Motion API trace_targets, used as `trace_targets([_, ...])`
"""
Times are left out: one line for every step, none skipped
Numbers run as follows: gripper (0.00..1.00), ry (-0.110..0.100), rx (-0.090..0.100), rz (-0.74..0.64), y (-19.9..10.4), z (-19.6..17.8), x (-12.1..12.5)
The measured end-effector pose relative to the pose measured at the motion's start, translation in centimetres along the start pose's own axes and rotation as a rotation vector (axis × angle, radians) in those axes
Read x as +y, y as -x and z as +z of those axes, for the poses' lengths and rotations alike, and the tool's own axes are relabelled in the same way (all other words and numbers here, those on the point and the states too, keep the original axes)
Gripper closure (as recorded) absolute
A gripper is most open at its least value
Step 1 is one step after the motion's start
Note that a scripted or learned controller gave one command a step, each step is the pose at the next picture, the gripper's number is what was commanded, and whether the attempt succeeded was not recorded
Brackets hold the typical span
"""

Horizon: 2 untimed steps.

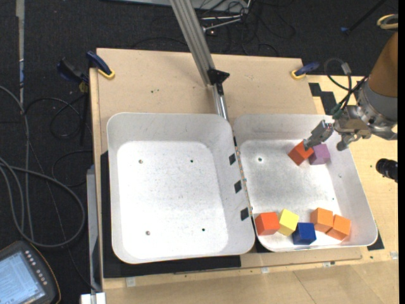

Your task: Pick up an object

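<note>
The grey arm with its orange band reaches in from the right, its two-finger gripper (311, 145) angled down-left over the right white bin (278, 189), fingers clamped on a small orange-red block (300, 152). A purple block (321, 154) sits just beside it.

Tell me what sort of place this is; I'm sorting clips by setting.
Probably a robotics lab test bench: a wooden board clamped at its corners, two white bins holding coloured blocks, loose cables on dark carpet, and a handheld control pendant.

Dark carpet floor (44, 37) w/ cables; plywood bench (158, 81).
</note>
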<state>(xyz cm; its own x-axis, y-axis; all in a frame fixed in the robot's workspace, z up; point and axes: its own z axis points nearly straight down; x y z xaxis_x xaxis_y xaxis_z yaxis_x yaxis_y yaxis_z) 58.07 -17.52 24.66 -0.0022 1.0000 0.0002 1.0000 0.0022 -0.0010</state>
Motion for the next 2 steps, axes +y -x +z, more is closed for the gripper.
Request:
trace_targets([0.0,0.0,0.0,0.0,0.0,0.0,0.0])
trace_targets([0.0,-0.004,0.001,0.002,-0.4,4.4,-0.1])
